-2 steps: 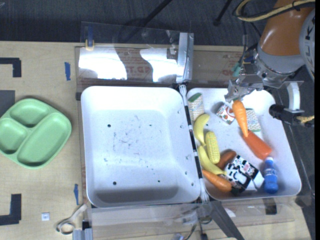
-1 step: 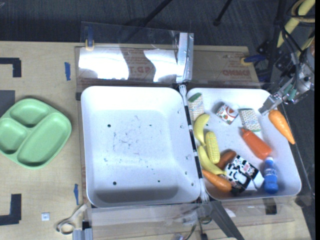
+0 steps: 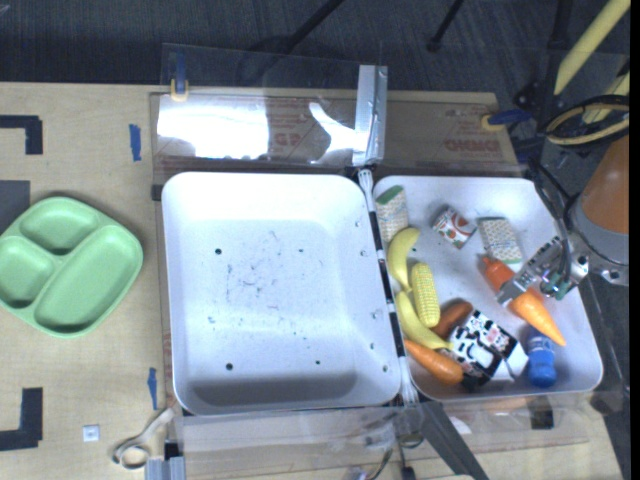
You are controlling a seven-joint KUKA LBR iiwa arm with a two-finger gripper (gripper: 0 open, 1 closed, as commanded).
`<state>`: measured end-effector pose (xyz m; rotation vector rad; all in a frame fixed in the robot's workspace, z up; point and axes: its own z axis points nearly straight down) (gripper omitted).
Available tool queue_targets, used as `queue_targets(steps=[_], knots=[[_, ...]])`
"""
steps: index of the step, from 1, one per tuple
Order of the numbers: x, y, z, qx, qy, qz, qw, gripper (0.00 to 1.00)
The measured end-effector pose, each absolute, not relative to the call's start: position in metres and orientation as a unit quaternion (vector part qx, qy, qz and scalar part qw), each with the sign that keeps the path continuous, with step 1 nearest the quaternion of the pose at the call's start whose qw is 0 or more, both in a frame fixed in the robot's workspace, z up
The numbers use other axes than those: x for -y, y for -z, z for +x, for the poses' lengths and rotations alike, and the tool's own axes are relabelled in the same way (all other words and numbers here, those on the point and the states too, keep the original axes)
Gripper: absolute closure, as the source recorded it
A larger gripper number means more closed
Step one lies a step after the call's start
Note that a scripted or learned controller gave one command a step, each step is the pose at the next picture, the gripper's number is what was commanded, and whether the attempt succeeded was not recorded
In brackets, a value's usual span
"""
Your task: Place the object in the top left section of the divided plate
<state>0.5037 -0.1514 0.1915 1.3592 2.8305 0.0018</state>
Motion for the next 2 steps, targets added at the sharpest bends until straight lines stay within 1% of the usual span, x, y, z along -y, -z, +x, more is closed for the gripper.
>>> queue_targets(steps=[1, 2], knots=[[0.151, -0.192, 0.504, -0.901, -0.0006, 0.433, 0.001, 0.0], [0.068, -0.185, 0.541, -0.963, -0.001, 0.269, 0.003, 0.0]])
